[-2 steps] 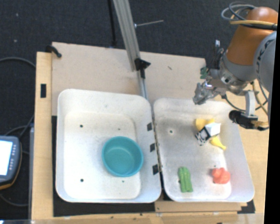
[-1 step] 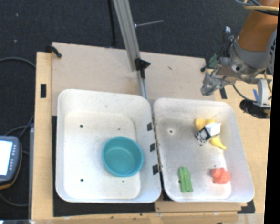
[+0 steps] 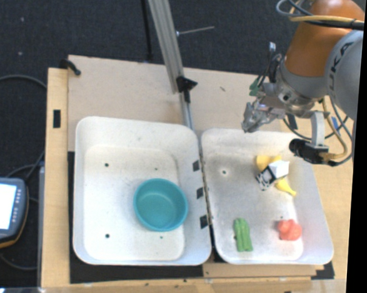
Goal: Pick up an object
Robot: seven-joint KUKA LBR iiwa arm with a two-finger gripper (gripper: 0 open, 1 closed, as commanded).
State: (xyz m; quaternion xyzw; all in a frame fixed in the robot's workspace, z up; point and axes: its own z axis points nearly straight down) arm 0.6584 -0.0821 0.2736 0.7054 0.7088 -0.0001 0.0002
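My gripper hangs over the far edge of the right bin, above and to the left of the objects. Nothing shows between its fingers. In the right bin lie a yellow banana-like piece with a small black-and-white object against it, a red lump near the front right, and a green ridged block at the front. A teal bowl sits in the left bin.
A slanted metal pole rises behind the bins, its foot near the seam between them. Black clips line that seam. A screen device rests at the far left, off the bench. Cables loop beside the arm's wrist.
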